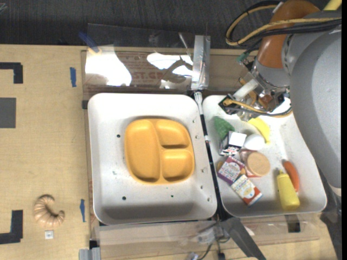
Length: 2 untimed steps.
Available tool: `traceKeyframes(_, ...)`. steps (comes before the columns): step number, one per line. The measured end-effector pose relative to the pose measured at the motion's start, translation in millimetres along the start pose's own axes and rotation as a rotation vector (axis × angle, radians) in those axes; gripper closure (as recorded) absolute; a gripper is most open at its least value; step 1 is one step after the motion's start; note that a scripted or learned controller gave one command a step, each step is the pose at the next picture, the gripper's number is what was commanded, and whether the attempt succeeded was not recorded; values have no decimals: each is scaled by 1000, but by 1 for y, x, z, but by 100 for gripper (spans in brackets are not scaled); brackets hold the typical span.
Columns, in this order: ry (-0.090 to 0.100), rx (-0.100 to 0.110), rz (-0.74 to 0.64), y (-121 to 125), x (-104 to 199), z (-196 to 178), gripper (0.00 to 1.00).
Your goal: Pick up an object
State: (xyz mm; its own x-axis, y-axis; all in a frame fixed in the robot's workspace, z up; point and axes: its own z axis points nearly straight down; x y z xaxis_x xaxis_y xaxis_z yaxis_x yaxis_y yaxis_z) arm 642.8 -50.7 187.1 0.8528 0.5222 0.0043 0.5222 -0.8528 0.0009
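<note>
The camera looks down on a brown, card-like counter [43, 145] with two white bins side by side. Both bins have smooth, shiny walls and round corners.

The left bin [103, 107] holds one yellow tray [160, 149]. It is smooth and rounded, with three hollows. Bare white floor shows all around it, so there is room on every side.

The right bin [314, 191] holds the small things to pick from. Most of them crowd near its left wall:
- a green lump [222, 126]
- a little black and white box [236, 140]
- a white round thing [254, 142]
- a soft yellow lump [260, 128]
- a flat tan disc [257, 164]
- two bright packets [230, 169], whose print is too small to read

Near the right wall lies a yellow bottle [287, 191], touching an orange stick [292, 175]. Bare floor shows between these two and the crowd.

A curled tan thing [49, 210] with ridges lies alone on the counter, well apart from the bins, near the front left corner.

The big grey arm [314, 91] hides the right bin's back right corner and is cut off at the picture's edge. The pincer [259, 97] hangs over the back of the right bin, just behind the soft yellow lump. It is dark and jumbled there, so I cannot tell if it is spread or pressed together.
</note>
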Motion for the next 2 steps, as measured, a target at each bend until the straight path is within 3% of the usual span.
traceKeyframes(1,-15,7,13,50,-85,84,100)
traceKeyframes(2,1,-1,150,-20,-144,98,100)
